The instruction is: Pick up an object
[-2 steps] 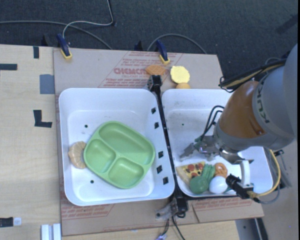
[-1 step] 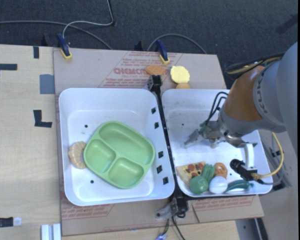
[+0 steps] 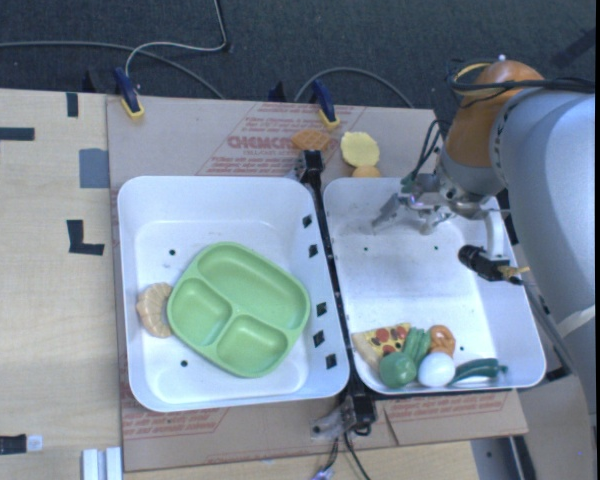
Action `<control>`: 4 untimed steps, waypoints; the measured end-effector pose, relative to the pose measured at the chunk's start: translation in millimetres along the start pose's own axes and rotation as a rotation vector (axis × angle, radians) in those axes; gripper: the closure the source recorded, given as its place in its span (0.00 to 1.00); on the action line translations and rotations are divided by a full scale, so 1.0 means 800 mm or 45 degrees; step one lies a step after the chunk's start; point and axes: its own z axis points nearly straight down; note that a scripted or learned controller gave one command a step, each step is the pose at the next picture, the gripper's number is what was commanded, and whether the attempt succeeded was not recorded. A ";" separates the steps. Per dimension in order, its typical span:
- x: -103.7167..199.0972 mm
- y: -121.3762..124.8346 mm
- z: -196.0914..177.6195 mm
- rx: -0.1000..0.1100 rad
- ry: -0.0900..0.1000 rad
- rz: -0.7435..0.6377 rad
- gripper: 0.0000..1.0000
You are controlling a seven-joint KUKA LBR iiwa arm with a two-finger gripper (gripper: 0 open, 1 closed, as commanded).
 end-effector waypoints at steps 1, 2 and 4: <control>0.072 0.009 0.001 0.006 0.004 0.000 0.00; 0.072 0.008 0.001 0.006 0.001 0.002 0.00; 0.068 0.009 -0.012 0.006 -0.001 0.000 1.00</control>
